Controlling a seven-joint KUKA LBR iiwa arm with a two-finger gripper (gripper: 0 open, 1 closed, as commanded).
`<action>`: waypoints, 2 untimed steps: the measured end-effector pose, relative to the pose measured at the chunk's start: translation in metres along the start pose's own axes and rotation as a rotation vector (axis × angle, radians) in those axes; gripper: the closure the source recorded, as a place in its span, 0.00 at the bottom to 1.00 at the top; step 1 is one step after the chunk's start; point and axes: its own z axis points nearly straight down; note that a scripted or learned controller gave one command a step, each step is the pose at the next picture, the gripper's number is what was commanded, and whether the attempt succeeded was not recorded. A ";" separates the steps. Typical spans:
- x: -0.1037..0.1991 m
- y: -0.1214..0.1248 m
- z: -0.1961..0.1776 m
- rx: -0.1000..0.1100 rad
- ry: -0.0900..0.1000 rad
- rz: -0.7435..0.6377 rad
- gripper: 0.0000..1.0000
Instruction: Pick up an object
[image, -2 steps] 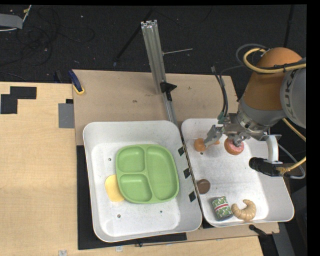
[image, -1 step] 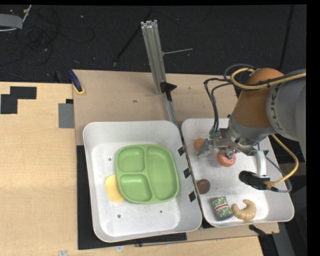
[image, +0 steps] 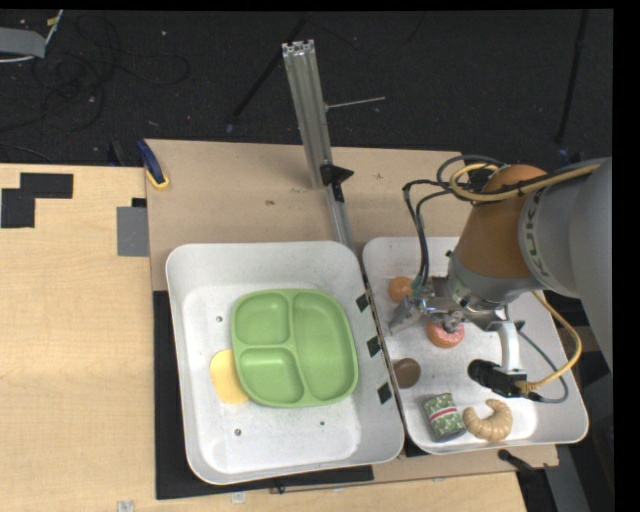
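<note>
While the bench (image: 250, 190) stretches pale and bare behind them, two shallow white bins sit side by side on it, the left bin (image: 200, 300) the larger in view and the right bin (image: 560, 420) partly covered by the arm (image: 530, 235), which reaches in from the right with its grey body and orange band. Inside the left bin lies a green divided plate (image: 296, 346), tilted a little, with a yellow piece (image: 226, 377) tucked against and partly under its left edge. A metal post (image: 312, 120) rises from the bench behind the bins. In the right bin, the gripper (image: 443, 318) hangs low over a round red-orange object (image: 447, 334), close above it or touching it; whether the claw is spread or closed around anything cannot be told from this angle. Near the front of that bin lie a tan croissant-shaped piece (image: 490, 419) and, just beside it to the left, a small green packet (image: 442, 416). A dark brown ball (image: 406, 372) rests near the bin's left wall, and a small orange ball (image: 400, 289) sits farther back, just left of the gripper.
</note>
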 end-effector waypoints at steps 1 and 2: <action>0.000 0.003 0.006 -0.013 -0.002 0.000 0.00; -0.006 0.005 -0.007 -0.024 -0.014 0.005 1.00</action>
